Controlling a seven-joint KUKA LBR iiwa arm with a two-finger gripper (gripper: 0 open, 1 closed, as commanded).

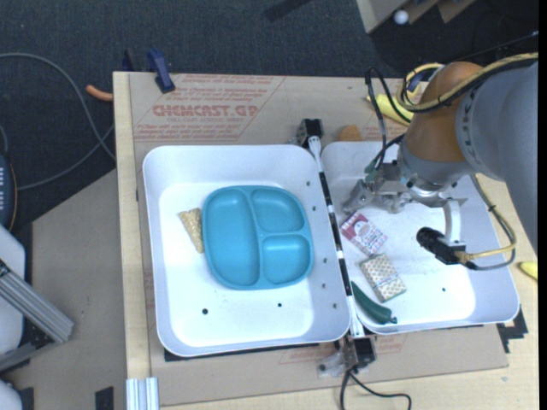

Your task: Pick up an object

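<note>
Hand (363, 196) low in right bin (487, 301), just above red packet (363, 231); whether its grip is spread or pinching, cannot tell. Nothing lifted yet. Cracker pack (382, 277) and green item (374, 307) lie nearby. Grasp and lift remain.

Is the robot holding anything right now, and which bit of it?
Cannot be told. The tool sits low in the right bin, just above the red packet, with nothing visibly gripped.
</note>
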